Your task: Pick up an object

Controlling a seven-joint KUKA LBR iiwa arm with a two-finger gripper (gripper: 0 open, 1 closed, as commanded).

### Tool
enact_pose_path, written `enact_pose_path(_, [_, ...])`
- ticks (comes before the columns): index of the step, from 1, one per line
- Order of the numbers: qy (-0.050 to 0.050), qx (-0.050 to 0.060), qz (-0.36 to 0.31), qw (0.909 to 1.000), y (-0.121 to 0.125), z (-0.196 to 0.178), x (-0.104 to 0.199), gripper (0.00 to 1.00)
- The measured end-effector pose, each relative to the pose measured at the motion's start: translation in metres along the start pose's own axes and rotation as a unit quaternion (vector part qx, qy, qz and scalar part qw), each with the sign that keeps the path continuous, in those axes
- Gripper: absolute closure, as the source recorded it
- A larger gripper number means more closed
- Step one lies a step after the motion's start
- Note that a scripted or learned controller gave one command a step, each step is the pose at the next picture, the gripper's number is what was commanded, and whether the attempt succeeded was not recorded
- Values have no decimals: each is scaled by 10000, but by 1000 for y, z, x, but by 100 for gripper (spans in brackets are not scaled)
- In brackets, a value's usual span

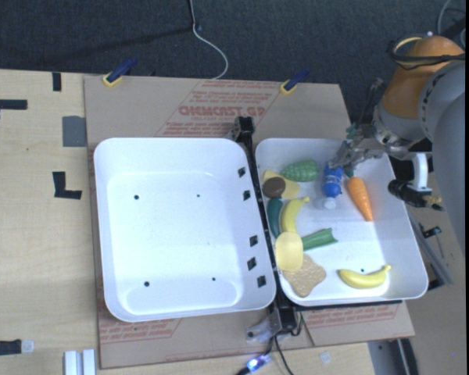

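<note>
Camera view. The tool (345,156) hangs over the far part of the right bin (410,287), just above a small blue bottle (332,183); whether it is wide or narrow cannot be told, and nothing is seen held. To grasp well, it should probably descend straight onto the bottle, clear of the carrot (360,198) just beside it. Count: two bins, left bin (113,158) bare; two bananas (364,276) (290,212); one carrot, one bottle, one cracker (306,276), several green and yellow items near the divider.
</note>
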State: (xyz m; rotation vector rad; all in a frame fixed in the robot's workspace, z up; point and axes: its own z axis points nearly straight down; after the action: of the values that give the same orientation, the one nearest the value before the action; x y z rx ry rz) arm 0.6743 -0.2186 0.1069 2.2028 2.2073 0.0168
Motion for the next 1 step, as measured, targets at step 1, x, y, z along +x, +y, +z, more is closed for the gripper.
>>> enact_pose_path(1, [-1, -9, 4, 10000, 0, 0, 0, 100])
